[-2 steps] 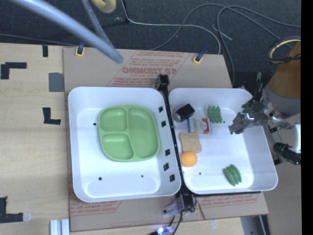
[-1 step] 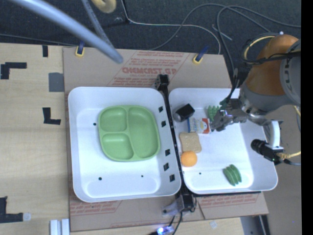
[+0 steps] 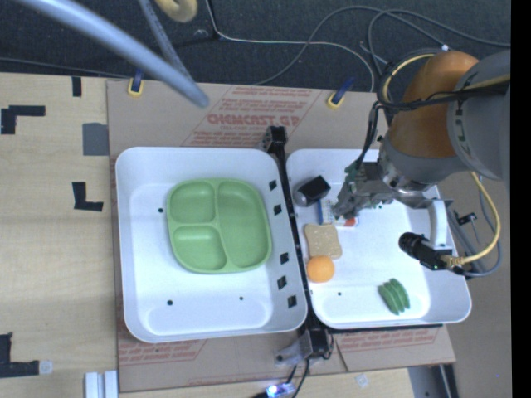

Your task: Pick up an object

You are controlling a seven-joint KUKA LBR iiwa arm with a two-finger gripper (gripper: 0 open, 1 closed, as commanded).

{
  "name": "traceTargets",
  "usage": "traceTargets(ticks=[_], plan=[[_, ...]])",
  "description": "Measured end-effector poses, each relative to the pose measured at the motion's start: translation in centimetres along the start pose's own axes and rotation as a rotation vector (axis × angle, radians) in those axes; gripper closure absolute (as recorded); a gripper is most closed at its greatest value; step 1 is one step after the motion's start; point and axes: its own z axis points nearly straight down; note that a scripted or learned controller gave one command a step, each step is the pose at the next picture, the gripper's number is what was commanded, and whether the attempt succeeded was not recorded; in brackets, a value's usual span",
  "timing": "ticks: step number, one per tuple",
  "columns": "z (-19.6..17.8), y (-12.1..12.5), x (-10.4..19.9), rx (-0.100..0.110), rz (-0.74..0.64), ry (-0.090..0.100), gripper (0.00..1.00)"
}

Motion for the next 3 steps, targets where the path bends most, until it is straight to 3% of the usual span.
traceTargets(ticks=[2, 3], plan=[[-2.1, 2.5, 11.1, 0.0, -0.001, 0.0, 1.0], [-0.9, 4.5, 16.2, 0.001, 0.001, -0.002, 1.0]])
